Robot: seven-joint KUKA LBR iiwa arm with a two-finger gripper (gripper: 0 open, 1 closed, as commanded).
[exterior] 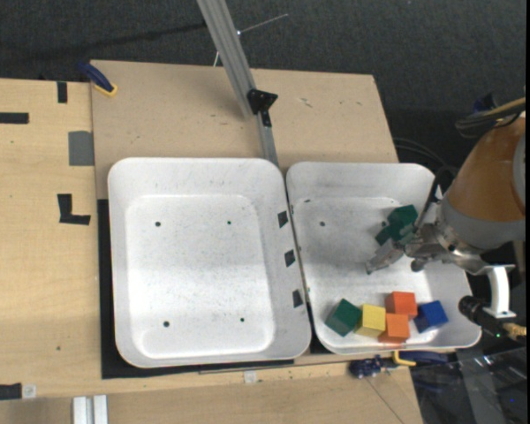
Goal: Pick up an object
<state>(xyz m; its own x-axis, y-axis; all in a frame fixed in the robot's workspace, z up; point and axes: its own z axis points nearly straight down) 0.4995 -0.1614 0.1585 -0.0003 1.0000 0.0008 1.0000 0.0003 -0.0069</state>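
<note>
Two shallow white bins sit side by side on the table [336,113]. The left bin [199,259] has nothing in it but a few dark dots on its floor. All the blocks lie in the right bin [353,193], and I count six of them.

Five cluster along the right bin's near edge: a dark green block [343,316] farthest left, a yellow block [373,318] touching it, then two orange blocks, one [397,326] just beside the yellow and the other [403,303] right behind that one, and a blue block [431,314] at the right end of the row.

The sixth, a teal green block [399,222], lies apart from the cluster, nearer the middle of the right bin and toward its right wall.

The arm [495,184] comes in over that right wall, and its gripper [390,253] hangs just by the teal green block, on the side facing the cluster. I cannot tell whether it is spread or closed, nor whether it touches the block.

A grey metal pole [234,47] slants across the table behind the right bin.
</note>
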